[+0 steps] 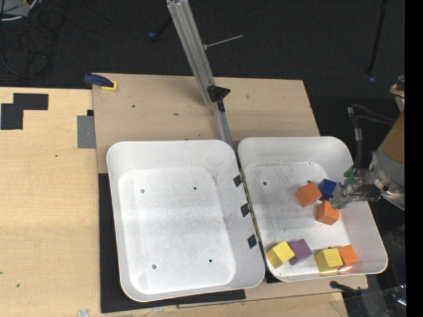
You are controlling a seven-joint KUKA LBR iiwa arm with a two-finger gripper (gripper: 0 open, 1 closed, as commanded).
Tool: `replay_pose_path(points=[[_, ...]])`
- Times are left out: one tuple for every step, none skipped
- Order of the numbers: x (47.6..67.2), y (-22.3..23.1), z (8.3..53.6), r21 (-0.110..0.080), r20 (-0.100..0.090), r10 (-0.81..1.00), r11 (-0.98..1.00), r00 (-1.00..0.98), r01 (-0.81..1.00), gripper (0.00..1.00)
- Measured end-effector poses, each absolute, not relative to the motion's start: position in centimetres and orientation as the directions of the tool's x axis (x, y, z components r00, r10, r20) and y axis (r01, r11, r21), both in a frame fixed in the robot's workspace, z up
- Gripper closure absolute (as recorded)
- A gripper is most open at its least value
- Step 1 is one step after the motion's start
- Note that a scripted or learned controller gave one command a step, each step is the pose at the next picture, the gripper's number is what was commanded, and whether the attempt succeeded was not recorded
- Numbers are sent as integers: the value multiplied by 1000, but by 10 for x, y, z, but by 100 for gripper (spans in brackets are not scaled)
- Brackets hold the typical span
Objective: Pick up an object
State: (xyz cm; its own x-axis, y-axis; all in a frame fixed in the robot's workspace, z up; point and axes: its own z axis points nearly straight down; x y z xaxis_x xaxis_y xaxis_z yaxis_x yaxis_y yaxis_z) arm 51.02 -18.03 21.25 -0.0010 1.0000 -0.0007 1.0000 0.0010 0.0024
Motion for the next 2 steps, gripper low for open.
replay_pose_path(points=[[511,-181,253,2,-1,1000,1,-1,1000,100],[526,-122,251,-2,3,1000,6,-6,1000,100]])
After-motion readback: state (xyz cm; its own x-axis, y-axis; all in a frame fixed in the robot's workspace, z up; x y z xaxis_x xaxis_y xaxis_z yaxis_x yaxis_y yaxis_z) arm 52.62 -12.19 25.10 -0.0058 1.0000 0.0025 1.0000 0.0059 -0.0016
